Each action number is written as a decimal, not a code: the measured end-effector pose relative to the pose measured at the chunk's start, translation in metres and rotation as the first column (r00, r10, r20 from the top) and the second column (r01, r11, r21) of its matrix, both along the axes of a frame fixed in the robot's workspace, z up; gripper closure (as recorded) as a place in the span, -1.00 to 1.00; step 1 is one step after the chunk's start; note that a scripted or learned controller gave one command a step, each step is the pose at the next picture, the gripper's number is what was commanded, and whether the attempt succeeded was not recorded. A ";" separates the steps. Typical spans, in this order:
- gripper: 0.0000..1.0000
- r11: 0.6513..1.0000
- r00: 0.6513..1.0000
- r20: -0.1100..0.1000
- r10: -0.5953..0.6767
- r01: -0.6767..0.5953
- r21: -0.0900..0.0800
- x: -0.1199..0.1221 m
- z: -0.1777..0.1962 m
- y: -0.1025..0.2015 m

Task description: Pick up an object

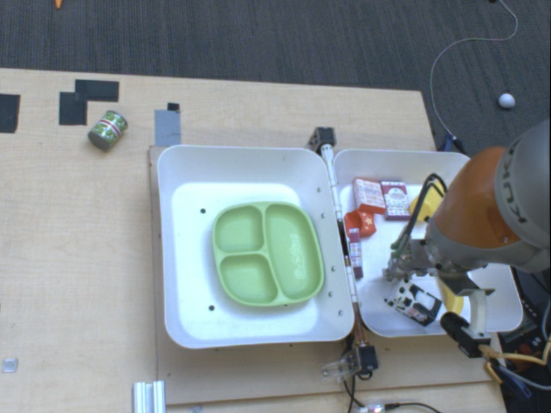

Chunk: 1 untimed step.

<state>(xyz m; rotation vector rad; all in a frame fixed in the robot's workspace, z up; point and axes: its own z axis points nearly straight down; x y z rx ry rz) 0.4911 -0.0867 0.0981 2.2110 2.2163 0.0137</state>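
A: Okay, gripper?
B: gripper (403, 269) on the grey-and-orange arm sits low over the right shallow white bin (376, 306), about mid-bin. Open or closed: cannot tell from this angle.
A: Things to pick?
B: All in that bin's upper-left part in view. The pink-and-white flat carton (370, 193) is just beside the dark red-and-white small box (395, 200). The crumpled red packet (365, 223) lies just below the carton, and the slim red-and-black marker (354, 252) runs along the left wall. Gripper is right of the marker, apart from it.
A: Other bin?
B: left shallow white bin (185, 231) holds a pale green three-compartment plastic plate (267, 252).
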 end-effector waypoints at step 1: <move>-1.00 1.000 1.000 0.000 0.000 0.000 0.000 0.000 0.000 0.000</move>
